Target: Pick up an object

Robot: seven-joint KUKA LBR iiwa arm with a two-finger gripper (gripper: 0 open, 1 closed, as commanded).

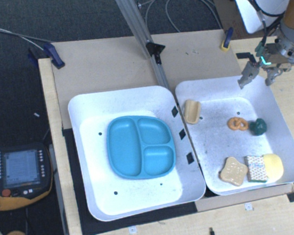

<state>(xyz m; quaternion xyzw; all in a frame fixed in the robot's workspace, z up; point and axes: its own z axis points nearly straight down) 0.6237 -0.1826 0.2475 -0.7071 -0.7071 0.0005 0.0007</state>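
Open jaws (260,76) (nothing between them) above right bin's (208,91) far rim.

**Nothing legible on the bench**

No word, brand or number can be read anywhere. The handheld control pad (19,175) left of the bench has a lit screen, but whatever it displays is too blurred to make out. The small packet (256,168) in the right bin (208,93) carries a printed pattern, no readable lettering.
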